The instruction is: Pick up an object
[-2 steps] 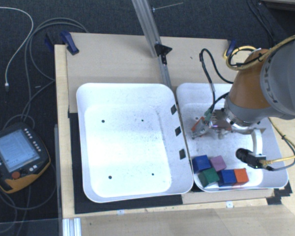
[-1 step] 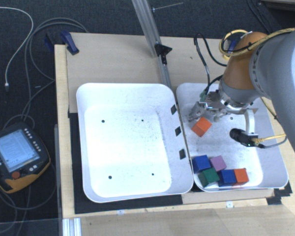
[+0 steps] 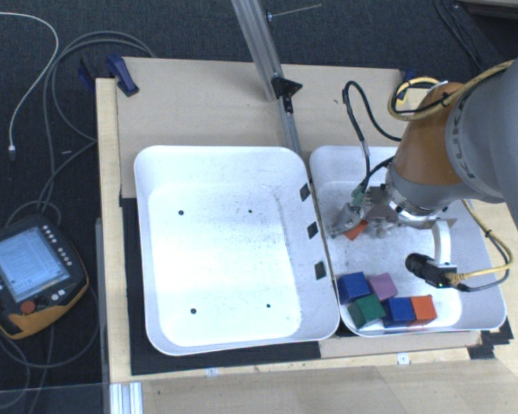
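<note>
The hand is low in the right bin, touching a small orange block, but I cannot tell if it grips it.

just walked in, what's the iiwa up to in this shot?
The arm reaches in over the right bin, its hand low near the bin's left side. A small orange block sits right at the fingertips; whether it is gripped cannot be told. The other blocks lie clustered at the bin's near edge: a blue block, purple block, green block, a second blue block and a second orange block. The left bin sits alongside.
</note>
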